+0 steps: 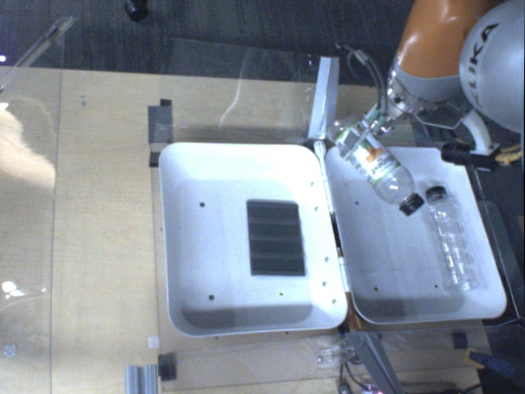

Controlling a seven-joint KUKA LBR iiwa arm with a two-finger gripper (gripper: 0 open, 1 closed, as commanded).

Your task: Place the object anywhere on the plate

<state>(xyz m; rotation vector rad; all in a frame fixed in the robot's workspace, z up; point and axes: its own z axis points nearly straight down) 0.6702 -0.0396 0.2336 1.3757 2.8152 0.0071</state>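
Two white bins side by side on the counter [90,245]: left bin [189,220] has a dark ribbed plate [276,237] in its middle, right bin [394,290] has a clear plastic bottle [454,245] lying along its right side. Arm [459,31] reaches in from the right; gripper [373,130] sits over the right bin's upper left corner. Second clear bottle with label [379,169] hangs tilted, dark cap down-right, its upper end at the gripper. Fingers look clamped on that end, though contact is hard to see; opening width unclear. Judged step: carry to plate. Keep it lifted over the divider, move left, centre over the plate, lower before release, since it'll likely roll.
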